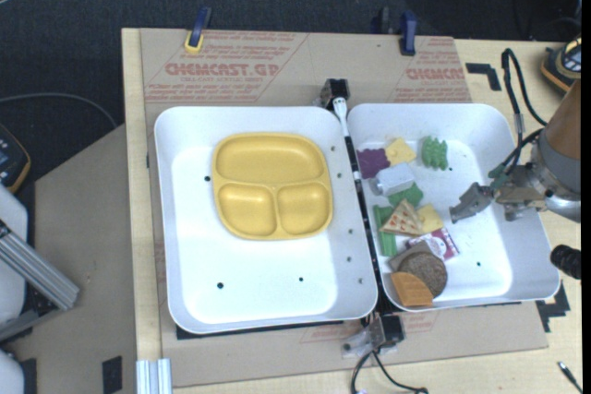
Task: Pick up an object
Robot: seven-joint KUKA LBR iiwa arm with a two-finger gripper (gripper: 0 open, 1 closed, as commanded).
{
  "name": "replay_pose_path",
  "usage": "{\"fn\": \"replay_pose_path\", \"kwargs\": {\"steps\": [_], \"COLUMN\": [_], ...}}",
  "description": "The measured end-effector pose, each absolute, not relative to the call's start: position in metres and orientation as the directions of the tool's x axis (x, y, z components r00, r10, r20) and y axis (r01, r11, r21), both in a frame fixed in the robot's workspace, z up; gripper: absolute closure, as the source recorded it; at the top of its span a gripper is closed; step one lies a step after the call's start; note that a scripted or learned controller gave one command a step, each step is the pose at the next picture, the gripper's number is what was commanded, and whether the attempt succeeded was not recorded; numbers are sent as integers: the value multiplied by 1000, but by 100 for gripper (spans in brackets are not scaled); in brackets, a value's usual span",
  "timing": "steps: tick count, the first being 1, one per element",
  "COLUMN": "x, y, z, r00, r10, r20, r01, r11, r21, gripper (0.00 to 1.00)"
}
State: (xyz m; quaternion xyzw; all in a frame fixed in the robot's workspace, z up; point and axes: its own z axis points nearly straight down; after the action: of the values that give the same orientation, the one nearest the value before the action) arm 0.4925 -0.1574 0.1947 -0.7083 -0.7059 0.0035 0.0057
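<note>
From my screen: two white bins [175, 198] on the bench. One yellow divided tray [272, 183] sits in the left; a pile of toy food [406, 221] fills the right, where the gripper [464, 206] hovers, fingers released, holding nothing.

there were two white bins: a left bin [185, 226] and a right bin [489, 244]. the left one held one yellow tray [272, 184] with three compartments. the right one held a heap of small toy foods, roughly nine or ten, too crowded for a sure count: among them one purple piece [373, 161], one round brown piece [426, 268], one orange piece [413, 291]. two clamps [195, 30] sat on the board's far edge.
</note>
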Motion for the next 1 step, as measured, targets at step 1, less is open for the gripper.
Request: {"fn": "replay_pose_path", "kwargs": {"steps": [1], "x": [496], "y": [-157], "z": [200], "r00": [0], "r10": [1000], "r20": [0], "r01": [1000], "r11": [0], "r21": [-1], "gripper": [0]}}
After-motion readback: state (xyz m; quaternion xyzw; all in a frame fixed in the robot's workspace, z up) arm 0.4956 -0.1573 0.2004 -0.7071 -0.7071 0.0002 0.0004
